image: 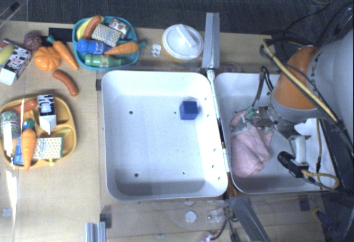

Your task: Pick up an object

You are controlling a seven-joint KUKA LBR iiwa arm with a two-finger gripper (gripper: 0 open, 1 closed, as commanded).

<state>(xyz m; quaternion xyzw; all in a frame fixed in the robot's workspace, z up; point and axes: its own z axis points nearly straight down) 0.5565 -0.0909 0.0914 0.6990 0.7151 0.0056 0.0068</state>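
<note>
We've got the gripper (255, 119) low in the right bin (243, 83), touching the pink cloth (249, 149) at its 12 o'clock edge, presumably lining up a pick, but we can't tell its grasp state.

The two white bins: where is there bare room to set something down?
The left bin is bare floor all round the blue cube. The right bin is crowded: a pink cloth and the gripper take most of it.
</note>
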